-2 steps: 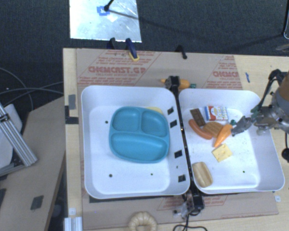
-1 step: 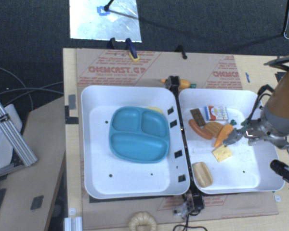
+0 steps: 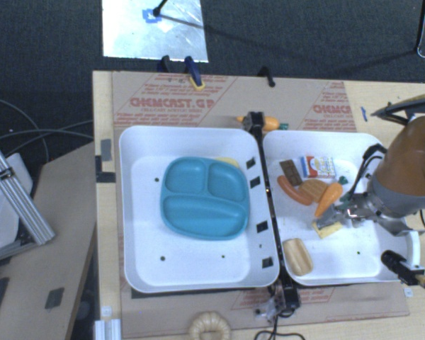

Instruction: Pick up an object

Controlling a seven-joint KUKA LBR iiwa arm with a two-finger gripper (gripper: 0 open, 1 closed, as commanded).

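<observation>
The right bin [image 3: 354,264] holds several toy foods: a carrot [image 3: 329,197], a red sausage [image 3: 295,190], a brown cookie [image 3: 314,188], a chocolate bar [image 3: 291,171], a small white carton [image 3: 319,166], a bread roll [image 3: 297,256] and a yellow wedge [image 3: 329,228]. My gripper [image 3: 342,213] reaches in from the right and is low in the bin, just above the yellow wedge and beside the carrot's tip. Nothing is visibly lifted between its fingers.
The left bin [image 3: 138,190] carries a blue divided plate [image 3: 202,197] with a yellow item peeking from behind it. A black divider with clips runs between the bins. The arm's orange band [image 3: 411,161] hangs over the right bin's right side.
</observation>
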